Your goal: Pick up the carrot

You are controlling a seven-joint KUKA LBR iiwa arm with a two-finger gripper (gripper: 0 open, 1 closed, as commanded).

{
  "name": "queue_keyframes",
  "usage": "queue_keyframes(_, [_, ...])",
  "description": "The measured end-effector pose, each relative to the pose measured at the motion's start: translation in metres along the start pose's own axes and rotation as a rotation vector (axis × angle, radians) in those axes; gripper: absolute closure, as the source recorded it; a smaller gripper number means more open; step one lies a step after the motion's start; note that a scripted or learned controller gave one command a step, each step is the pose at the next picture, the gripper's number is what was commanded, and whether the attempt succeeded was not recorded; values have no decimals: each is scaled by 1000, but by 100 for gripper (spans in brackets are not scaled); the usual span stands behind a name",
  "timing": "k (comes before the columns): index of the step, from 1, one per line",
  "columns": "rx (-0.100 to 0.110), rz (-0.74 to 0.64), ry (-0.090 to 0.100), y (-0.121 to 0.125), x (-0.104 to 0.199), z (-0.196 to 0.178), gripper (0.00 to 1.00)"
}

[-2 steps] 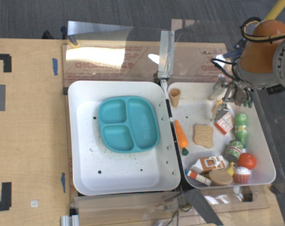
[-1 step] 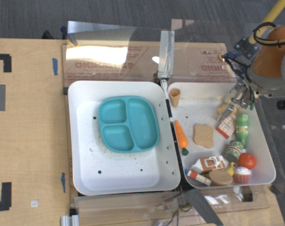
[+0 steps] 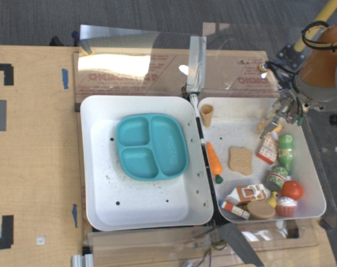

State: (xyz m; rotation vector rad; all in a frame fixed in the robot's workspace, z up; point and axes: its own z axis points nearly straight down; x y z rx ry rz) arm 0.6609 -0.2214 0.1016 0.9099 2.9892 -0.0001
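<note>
Camera view, from above at a slant: worktop is tan board w/ black corner marks and bits of blue tape; grey carpet-like floor beyond the far edge. Clear plastic sheets stand behind the bins, glare on the left one.

Left bin, white, shallow: holds a teal divided plate, 3 compartments, lying flat near centre. A few dark specks on the bin floor.

Right bin, white: crowded. Carrot lies along the left wall, just beside the divider between bins, orange body w/ green end toward the near side; well apart from the claw. Slice of toast near centre, close to the carrot, not touching. Small tan cup upright in far-left corner. Right side: red-and-white packet, green bottle, green can, tomato. Near edge: small carton, red-tipped tube, brown disc, cupcake, all packed close together.

Arm enters at upper right, orange band visible, cables around it; cut off by frame edge. Claw sits over the far-right part of the right bin, above the packet. Fingers tangled w/ cables and small in frame: can't tell if they are apart or together, nor if anything is between them.
</note>
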Motion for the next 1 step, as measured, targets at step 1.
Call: queue_keyframes(1, [1,260,5,33,30,-84,100])
